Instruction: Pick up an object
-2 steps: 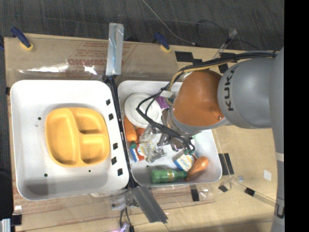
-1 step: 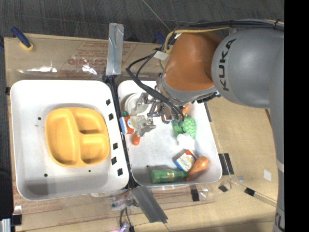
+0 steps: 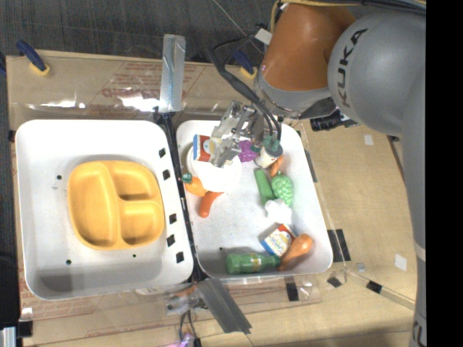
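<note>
Tan bench (image 3: 362,194), dark floor along the top. Left bin (image 3: 36,194) holds a yellow divided tray (image 3: 116,202). Right bin (image 3: 246,226), centre frame: gripper (image 3: 230,144) over crowded toys, green bottle (image 3: 251,262) bottom; grip unclear.

"KUKA" lettering in dark letters on the grey arm (image 3: 376,63), no other text legible
</note>
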`<state>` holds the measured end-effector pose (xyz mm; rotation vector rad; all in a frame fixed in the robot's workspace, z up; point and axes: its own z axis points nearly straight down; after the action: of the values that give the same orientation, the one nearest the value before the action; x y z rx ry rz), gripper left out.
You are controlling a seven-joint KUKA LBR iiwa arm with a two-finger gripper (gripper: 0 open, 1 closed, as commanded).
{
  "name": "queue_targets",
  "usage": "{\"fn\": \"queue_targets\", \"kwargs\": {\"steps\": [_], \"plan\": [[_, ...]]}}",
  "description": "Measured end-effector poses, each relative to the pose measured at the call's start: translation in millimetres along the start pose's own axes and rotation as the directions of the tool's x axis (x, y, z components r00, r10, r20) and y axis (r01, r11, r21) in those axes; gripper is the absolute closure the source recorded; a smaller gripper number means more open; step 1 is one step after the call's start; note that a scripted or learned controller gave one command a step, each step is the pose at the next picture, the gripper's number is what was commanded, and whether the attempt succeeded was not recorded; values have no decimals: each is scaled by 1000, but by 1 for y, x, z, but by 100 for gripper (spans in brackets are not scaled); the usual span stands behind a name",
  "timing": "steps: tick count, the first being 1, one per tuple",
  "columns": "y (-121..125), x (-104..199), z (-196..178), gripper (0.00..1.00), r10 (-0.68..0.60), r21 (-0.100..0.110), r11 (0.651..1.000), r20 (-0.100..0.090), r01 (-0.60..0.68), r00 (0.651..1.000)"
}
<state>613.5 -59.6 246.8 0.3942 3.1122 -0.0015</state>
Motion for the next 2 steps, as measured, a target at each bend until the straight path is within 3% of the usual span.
{"fn": "queue_targets", "kwargs": {"steps": [1,2], "plan": [[-87,5,-12,100,180,2,984,-2,-180,984],[-67,118,36,100,347,3,938,-8,-347,938]]}}
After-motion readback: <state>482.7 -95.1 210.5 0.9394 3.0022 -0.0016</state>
